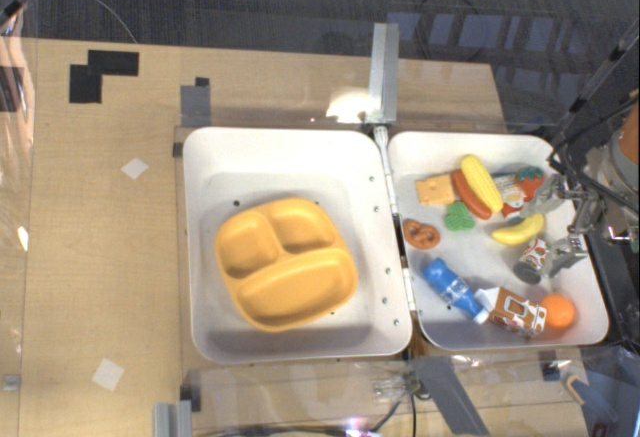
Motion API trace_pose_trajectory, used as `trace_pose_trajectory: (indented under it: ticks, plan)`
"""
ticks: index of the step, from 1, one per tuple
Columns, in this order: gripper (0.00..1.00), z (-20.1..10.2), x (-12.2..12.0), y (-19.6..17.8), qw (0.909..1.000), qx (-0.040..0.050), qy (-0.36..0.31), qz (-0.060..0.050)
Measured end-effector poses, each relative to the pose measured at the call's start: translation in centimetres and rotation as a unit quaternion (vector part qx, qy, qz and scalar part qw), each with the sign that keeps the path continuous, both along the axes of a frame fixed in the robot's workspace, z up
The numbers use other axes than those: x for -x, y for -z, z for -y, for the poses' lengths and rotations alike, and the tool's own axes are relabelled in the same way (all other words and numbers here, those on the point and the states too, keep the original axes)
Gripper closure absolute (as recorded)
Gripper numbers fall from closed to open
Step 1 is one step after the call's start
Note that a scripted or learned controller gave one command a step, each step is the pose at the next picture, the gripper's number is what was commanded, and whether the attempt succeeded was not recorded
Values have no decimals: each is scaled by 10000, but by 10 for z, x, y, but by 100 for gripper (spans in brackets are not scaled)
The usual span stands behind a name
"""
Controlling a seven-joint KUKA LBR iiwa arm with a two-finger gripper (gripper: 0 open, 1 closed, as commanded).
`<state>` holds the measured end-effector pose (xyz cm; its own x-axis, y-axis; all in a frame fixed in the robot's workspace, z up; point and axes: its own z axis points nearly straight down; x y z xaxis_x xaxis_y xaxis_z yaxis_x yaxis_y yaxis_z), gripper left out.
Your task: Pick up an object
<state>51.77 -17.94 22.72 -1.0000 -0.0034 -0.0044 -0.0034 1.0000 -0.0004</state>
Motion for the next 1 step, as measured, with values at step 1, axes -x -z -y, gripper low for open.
trace_pose_trajectory:
  ticks: [1]
  plan:
    - [0, -16, -5, 94, 9881, -8, 1539, -3]
